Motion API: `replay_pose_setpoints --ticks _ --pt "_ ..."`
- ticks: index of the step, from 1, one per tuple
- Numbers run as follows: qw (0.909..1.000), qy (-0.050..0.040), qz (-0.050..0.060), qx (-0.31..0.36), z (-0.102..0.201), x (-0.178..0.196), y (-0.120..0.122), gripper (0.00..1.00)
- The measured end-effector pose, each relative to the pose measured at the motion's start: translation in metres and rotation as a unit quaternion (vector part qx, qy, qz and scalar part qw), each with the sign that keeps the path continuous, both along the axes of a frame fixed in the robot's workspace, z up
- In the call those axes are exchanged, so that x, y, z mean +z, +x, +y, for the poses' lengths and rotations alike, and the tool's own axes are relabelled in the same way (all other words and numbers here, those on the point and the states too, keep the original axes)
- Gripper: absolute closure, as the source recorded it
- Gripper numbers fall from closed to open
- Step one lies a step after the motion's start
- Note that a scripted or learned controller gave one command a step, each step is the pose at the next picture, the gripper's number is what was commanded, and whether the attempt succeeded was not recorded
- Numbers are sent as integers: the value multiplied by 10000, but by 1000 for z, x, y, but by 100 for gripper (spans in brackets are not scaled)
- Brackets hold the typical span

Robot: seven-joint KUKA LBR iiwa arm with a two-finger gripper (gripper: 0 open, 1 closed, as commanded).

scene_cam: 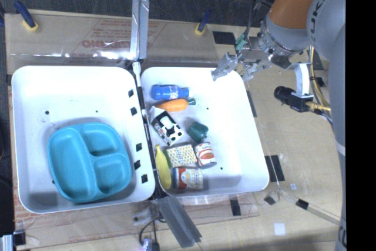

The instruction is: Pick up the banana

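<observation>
Yellow banana (162,166) ×1, right bin (249,144) | blue tray (89,160) ×1, left bin (23,126) | fingers (234,67) apart, holding nothing

Banana (162,167) in right bin (249,126), arm (305,3) above its far corner

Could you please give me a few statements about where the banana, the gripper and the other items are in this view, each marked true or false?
1. The banana lies in the right bin, against its left wall. True.
2. The gripper holds the banana. False: it hangs over the right bin's far edge, apart from the banana.
3. The blue divided tray sits in the left bin. True.
4. The carrot lies in the left bin. False: it is in the right bin, just in front of the blue bottle.
5. A can lies beside the banana. True.
</observation>
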State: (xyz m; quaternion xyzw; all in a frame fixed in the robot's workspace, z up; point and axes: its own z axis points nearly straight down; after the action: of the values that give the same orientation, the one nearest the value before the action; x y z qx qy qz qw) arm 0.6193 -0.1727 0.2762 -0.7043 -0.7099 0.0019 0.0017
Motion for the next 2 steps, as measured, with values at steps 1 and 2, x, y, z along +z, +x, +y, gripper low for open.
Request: replay_pose_setpoints --ticks 1,2 --pt "9998 -3 -20 209 5 134 11 0" --pt "9965 5 0 830 -29 -64 1 0"
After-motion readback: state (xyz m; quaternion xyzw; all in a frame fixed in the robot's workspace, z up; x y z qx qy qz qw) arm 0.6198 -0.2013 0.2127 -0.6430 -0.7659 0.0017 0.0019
